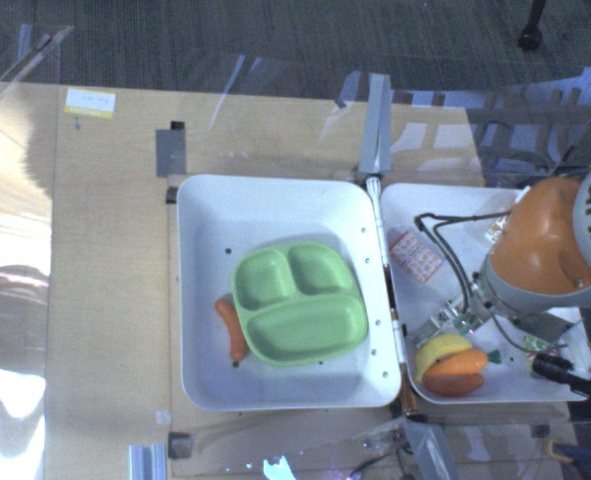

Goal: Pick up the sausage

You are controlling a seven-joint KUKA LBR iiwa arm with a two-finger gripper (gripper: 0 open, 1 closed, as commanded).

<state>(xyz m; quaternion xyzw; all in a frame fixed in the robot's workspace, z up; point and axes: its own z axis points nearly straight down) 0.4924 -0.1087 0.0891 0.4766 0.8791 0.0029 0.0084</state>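
Orange sausage [231,330] lies lengthwise beside the green tray [300,303], left bin, far left of the gripper [462,318]; grip state unclear.

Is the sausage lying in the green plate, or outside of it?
Outside. The sausage lies on the left bin floor against the green plate's left edge, partly tucked under its rim.
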